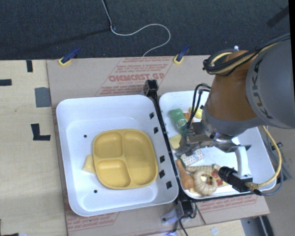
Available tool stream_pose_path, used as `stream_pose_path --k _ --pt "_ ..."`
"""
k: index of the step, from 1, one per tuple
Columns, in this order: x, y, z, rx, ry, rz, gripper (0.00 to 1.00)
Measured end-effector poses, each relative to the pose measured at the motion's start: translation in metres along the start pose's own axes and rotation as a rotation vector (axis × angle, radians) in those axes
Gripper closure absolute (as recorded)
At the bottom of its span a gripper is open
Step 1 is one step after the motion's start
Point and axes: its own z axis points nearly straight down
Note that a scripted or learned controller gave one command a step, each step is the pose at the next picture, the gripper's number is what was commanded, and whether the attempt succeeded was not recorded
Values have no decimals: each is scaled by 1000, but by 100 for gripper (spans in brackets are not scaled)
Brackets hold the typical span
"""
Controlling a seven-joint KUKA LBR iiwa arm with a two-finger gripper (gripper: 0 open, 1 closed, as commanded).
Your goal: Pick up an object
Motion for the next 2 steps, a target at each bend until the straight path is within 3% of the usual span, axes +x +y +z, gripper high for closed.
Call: stream_pose_path --k 1,2 --pt "46 4 -10 -2 0 -1 100" --pt "40 11 -9 -1 -1 3 100"
